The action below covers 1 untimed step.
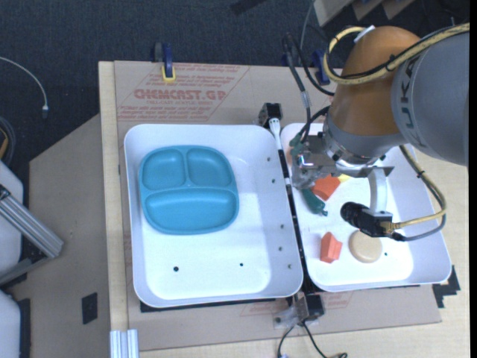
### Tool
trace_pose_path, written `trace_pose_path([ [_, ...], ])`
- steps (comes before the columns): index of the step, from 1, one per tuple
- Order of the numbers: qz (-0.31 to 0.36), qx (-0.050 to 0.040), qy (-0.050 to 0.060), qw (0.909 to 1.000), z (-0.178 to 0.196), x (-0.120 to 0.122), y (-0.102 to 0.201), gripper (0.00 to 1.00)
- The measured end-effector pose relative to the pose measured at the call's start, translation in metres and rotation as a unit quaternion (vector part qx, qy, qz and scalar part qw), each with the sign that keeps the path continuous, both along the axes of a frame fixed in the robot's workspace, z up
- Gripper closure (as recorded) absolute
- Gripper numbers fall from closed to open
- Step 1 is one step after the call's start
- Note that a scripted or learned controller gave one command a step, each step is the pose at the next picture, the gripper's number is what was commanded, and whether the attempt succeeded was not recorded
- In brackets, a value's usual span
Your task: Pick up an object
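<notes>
An orange block (326,188) lies right of centre in the frame, in the right white bin (417,263), directly beneath the gripper (311,171); whether the claw grips it cannot be told. Lower in that bin sit a second orange block (330,247) and a round beige disc (366,248). The left white bin (216,274) holds a blue divided plastic tray (189,189).

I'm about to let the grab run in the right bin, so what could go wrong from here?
1. The gripper sits low among crowded pieces; an orange block and a teal piece lie close together, so it may nudge them or catch two.
2. It is close to the right bin's inner wall, so it could scrape it.
3. The arm hides part of that bin, so a miss may be hard to see.
</notes>
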<state>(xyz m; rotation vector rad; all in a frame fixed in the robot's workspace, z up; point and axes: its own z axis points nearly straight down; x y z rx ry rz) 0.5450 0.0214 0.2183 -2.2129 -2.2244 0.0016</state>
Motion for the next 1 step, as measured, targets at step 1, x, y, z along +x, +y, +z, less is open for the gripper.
trace_pose_path([
  [1, 0.000, -0.0001, -0.001, 1.0000, -0.0004, -0.0031, 0.0440, 1.00],
])
